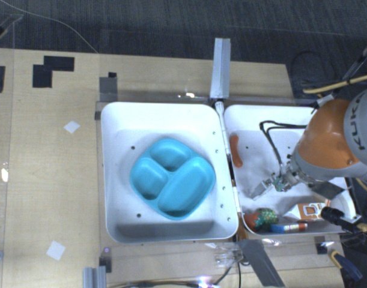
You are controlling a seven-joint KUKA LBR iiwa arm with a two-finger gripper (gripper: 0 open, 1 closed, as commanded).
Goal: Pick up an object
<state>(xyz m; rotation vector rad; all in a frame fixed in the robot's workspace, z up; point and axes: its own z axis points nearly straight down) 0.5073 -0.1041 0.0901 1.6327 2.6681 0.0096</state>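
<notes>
One marker (288, 226) lies below the gripper (262, 188).

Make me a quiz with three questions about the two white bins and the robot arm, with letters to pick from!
1. Where is the blue tray?
A. In the left bin
B. In the right bin
C. On the bench outside the bins

2. How many sections does the blue tray have?
A. One
B. Three
C. Six

3. Where is the gripper?
A. Over the left bin
B. Over the right bin
C. Off the bench

Answers:
1 A: the tray lies in the middle of the left bin.
2 B: three hollows show in it.
3 B: the gripper hangs above the right bin's white floor.
</notes>
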